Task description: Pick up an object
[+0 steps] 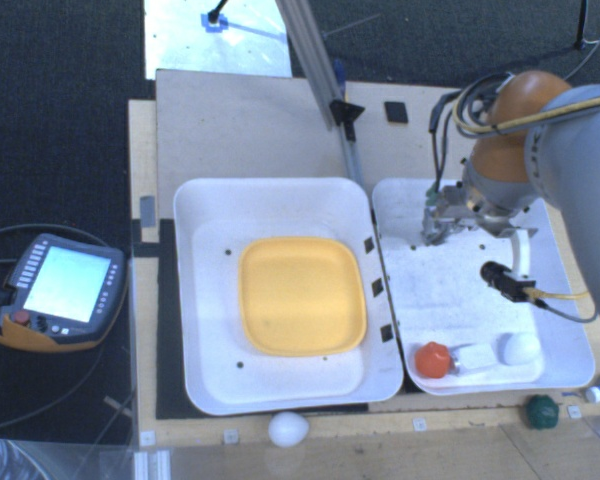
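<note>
In the right bin (570, 298), an orange-red ball (432, 360) lies at the near edge. Beside it are a small white block (473, 357) and a white ball (520, 349). My gripper (433, 228) hangs over the far left part of this bin, close to the wall it shares with the left bin. It is well away from those three objects, and nothing shows in it. The grey arm with its orange band (515, 118) reaches in from the right.
The left bin (205, 368) holds a square yellow plate (302, 294). A black plug on a yellow cable (505, 281) hangs over the right bin. A white egg (288, 429) and a green ball (541, 411) lie outside, in front of the bins. A teach pendant (55, 290) rests at far left.
</note>
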